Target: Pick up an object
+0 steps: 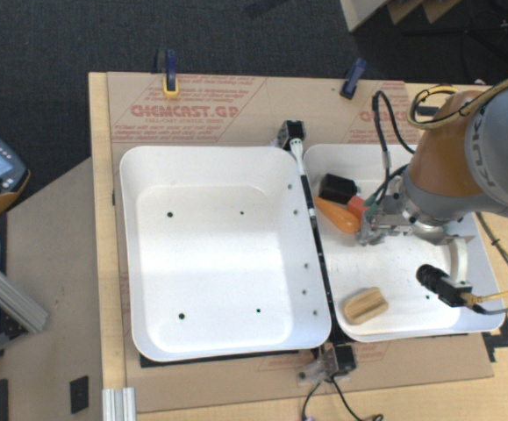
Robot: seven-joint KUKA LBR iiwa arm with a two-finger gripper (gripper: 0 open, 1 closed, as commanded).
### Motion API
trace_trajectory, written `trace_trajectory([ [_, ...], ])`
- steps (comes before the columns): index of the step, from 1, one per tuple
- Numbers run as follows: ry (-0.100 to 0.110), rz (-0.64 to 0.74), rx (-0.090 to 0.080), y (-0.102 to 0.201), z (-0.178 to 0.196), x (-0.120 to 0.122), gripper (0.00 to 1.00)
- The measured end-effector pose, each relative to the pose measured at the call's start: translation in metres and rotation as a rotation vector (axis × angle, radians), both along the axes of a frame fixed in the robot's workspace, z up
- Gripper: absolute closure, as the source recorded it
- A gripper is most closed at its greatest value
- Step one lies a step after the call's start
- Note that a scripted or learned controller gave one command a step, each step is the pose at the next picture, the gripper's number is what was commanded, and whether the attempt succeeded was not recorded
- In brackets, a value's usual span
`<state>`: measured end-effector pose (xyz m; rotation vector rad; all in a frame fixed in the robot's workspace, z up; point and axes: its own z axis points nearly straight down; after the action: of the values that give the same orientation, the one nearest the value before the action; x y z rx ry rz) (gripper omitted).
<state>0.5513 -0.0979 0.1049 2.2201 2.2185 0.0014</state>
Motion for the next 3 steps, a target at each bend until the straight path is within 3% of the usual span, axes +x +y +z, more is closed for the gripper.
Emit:
trace_trajectory([
  [1,-0.003,0.006,0.002,0.062,0.084,0.003,1.00],
  [2,-0.003,0.002,0.000,0.048,0.106,0.023,1.00],
  [3,-0.002,0.004,0.001,0.089,0.136,0.026,1.00],
])
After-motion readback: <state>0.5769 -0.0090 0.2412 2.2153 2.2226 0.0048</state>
